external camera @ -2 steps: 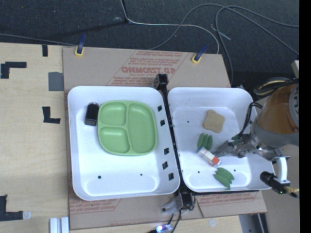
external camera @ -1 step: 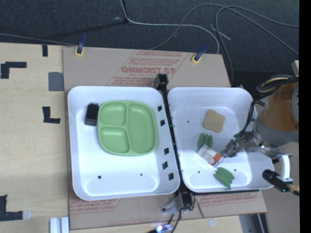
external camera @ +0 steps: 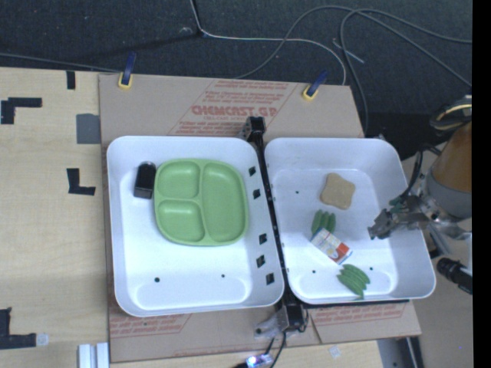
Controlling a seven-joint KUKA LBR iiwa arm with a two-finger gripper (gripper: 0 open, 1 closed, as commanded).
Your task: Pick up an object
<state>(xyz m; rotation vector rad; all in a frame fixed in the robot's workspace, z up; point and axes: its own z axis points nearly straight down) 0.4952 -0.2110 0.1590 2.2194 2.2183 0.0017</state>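
Observation:
The right bin (external camera: 383, 159) holds a tan slice of bread (external camera: 337, 191), a small green pepper (external camera: 323, 222), a white and red carton (external camera: 331, 246) and a green pea pod (external camera: 354, 278). My gripper (external camera: 381, 227) hangs at the bin's right wall, to the right of the carton and apart from every object. Nothing shows between its tips. The arm's orange band (external camera: 454, 159) is at the right edge.
The left bin (external camera: 123, 228) carries a green divided plate (external camera: 202, 202) and a small black block (external camera: 144, 179) at its left. Black clips (external camera: 261, 205) run along the seam between the bins. Cables (external camera: 322, 21) lie behind the bench.

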